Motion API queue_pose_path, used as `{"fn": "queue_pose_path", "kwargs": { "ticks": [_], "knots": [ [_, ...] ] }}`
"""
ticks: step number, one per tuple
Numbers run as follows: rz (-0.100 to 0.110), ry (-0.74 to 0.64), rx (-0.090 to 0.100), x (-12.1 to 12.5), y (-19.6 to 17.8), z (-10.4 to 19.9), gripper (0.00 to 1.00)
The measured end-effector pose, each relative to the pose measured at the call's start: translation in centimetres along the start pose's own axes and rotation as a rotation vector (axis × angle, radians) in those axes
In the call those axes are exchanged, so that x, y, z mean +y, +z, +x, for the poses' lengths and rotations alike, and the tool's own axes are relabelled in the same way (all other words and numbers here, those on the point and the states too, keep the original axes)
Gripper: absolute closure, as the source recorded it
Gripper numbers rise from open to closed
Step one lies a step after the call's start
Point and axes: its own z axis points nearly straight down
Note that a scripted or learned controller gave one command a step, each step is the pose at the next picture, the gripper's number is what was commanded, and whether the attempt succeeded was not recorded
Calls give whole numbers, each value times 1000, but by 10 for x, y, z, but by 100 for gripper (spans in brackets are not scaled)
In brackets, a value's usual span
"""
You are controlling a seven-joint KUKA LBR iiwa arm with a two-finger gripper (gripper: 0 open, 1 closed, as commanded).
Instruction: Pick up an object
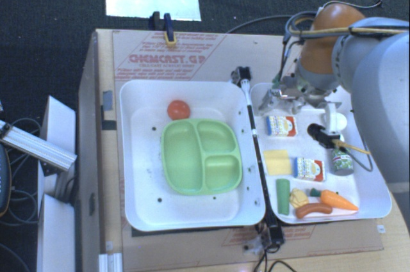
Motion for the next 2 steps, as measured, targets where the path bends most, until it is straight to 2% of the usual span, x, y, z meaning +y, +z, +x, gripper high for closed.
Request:
{"fn": "queue_pose_path", "kwargs": {
  "ticks": [1,2],
  "knots": [
    [-1,3,-2,0,0,-54,0],
    [-5,2,-2,1,-12,-54,100]
  ]
}}
